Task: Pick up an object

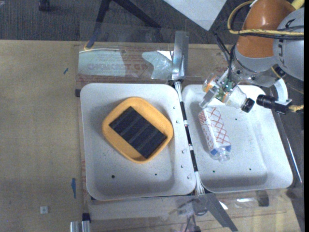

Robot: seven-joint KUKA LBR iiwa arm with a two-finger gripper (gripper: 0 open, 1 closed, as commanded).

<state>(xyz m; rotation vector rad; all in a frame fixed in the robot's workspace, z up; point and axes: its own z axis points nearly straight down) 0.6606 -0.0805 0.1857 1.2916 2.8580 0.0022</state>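
The gripper (210,94) hung over the far left part of the right bin (270,153), close to that bin's far rim and to the divider between the two bins; whether it was open or shut could not be told, and nothing was seen held in it. Just below it, on the near side, lay a bottle (213,132), stretched out along the bin's left wall with its clear end pointing toward the near rim. The bottle wore a white label with a red criss-cross pattern. To the right of the bottle the bin floor lay bare as far as the right wall. Across the divider, the left bin (96,168) held an orange-rimmed tray (137,129) with a dark ribbed top, lying near its middle with bare floor all round.
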